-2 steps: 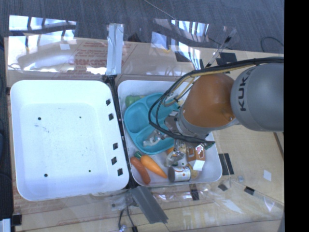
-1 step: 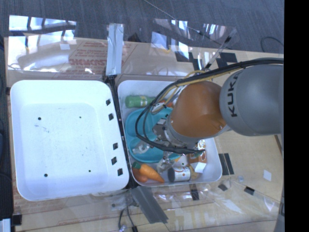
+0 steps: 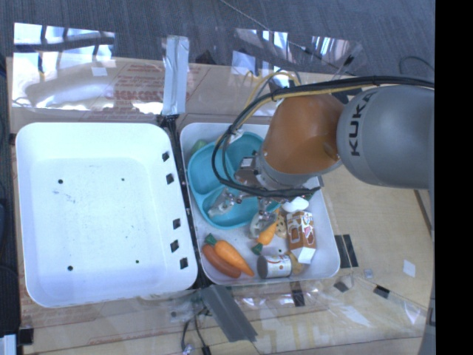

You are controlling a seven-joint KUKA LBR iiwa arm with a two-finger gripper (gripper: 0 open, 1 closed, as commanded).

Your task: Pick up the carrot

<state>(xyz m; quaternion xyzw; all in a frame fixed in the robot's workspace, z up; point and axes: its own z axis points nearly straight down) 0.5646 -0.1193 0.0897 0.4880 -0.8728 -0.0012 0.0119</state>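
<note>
Orange and smooth, the carrot [image 3: 228, 257] looks like a moulded plastic toy: probably light, stiff and somewhat slippery, so unlikely to be damaged by a firm pinch. It lies flat in the right-hand bin [image 3: 327, 261], below and to the left of the gripper [image 3: 262, 211], near that bin's lower-left corner. Its long axis runs on a slant, with the green leafy end toward the upper left and the taper pointing to the lower right. A second, redder piece lies alongside it, touching or nearly so. Closing across the thick middle, at right angles to that axis, seems the safest hold. Whether the gripper is spread or closed cannot be told; the orange wrist hides much of it above a blue bowl [image 3: 214, 176].
</note>
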